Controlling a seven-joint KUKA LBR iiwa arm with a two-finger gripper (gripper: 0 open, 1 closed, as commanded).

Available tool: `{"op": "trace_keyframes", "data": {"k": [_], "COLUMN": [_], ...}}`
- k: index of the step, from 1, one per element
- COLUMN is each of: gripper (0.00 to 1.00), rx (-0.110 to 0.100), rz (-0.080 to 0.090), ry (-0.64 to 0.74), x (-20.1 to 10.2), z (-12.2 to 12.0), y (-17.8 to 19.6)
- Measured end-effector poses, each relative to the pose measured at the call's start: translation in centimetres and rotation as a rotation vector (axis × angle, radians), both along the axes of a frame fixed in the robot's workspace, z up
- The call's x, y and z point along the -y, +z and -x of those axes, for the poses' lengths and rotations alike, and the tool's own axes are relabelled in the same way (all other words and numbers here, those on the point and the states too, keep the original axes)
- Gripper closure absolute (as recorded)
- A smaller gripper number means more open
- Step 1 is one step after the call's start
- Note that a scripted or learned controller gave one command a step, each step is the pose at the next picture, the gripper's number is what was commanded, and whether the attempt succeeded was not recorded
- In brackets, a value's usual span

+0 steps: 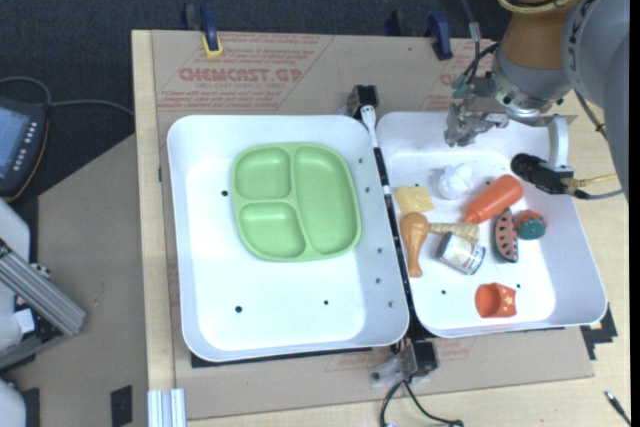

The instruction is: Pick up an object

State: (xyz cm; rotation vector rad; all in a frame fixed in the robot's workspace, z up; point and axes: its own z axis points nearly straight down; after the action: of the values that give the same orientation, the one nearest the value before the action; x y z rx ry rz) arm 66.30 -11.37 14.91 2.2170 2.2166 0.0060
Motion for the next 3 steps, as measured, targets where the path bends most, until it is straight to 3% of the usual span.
{"op": "trace_keyframes", "data": {"k": [1, 2, 3], "gripper": [1.00, 1.00, 1.00], "rx": [0.002, -0.003, -0.009], "rz": [0.000, -0.001, -0.004], "ry": [0.001, 0.001, 0.006], "x": [-0.1, -0.1, -5.3], "z": [0.3, 0.3, 1.1], "y": [6.4, 7.7, 8.6]}}
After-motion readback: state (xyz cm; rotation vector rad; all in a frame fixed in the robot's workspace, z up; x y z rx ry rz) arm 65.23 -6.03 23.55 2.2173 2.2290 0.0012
